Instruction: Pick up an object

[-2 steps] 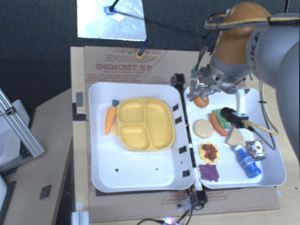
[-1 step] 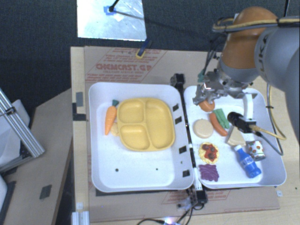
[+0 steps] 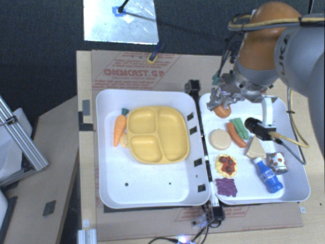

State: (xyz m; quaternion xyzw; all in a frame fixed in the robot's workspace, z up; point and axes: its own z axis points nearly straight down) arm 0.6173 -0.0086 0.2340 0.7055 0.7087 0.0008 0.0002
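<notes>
- Since the arm (image 3: 284,39) hangs low over the far corner of the right bin (image 3: 299,187), I judge the pick under way, not finished.
- The left bin (image 3: 109,187) holds a yellow tray (image 3: 155,134) and a carrot (image 3: 119,129), well apart from the arm.
- The claw (image 3: 221,101) sits just above an orange-brown piece (image 3: 222,111), possibly touching it; whether it is wide, narrow or gripping, I cannot tell.
- Lifting remains.

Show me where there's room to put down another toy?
Most room: the left bin's white floor in front of the yellow tray, toward the near rim. The right bin is crowded with toy food; the gripper hangs over its far corner.
</notes>
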